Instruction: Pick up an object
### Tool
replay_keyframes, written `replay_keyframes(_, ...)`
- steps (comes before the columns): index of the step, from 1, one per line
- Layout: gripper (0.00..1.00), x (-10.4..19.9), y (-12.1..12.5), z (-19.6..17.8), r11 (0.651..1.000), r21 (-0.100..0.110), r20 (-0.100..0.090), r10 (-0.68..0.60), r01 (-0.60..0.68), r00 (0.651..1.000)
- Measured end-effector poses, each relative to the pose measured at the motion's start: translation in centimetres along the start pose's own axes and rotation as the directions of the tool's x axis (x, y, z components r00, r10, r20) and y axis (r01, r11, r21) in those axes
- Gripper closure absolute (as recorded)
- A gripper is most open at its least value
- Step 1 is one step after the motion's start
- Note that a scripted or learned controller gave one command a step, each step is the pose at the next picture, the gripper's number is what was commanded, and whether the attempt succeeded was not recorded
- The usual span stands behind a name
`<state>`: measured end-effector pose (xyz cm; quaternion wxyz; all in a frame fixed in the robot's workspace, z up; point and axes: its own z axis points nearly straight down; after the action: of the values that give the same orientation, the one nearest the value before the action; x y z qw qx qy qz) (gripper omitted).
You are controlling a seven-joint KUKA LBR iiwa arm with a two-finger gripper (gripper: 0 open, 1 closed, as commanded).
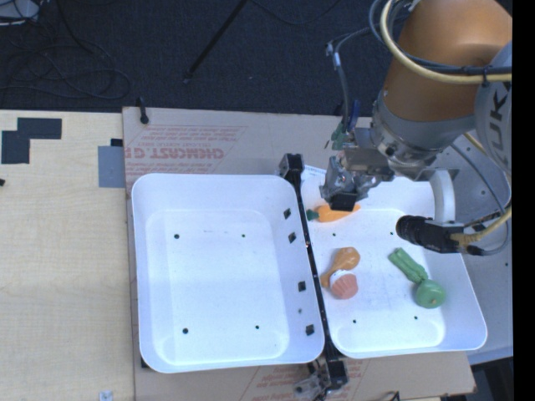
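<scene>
Gripper [343, 192] low in the right bin [456, 328], at that bin's upper left corner, just right of the black divider [301, 241] between the two bins. Dark fingers directly over an orange carrot-shaped toy [334, 215], apparently touching its top; whether spread or closed on it, cannot tell from this angle, so no grasp claimed.

Carrot toy flat on the bin floor, long axis roughly left to right across the frame, green tip toward the divider, orange body running right under the gripper. Straight below the gripper, then, not off to any side: the coming move likely turns on a plain vertical close-and-lift, with fingers needing to straddle the short width rather than the length. Divider wall very near on the left, a possible snag.

Other candidates further down the frame, well apart from the gripper: a tan and pink drumstick-like toy [342, 272] near the bin's middle left, lying slantwise, and a green club-shaped toy [416, 277] toward the lower right, slanting from upper left to lower right. Left bin [142, 224] on the cardboard-covered worktop [201, 144], in the centre left of the frame.
</scene>
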<state>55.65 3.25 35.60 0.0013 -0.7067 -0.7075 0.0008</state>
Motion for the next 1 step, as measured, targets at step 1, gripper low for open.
replay_keyframes(1,1.0,6.27,1.05,-3.44,1.0,-0.003,-0.001,-0.005,0.005,1.0)
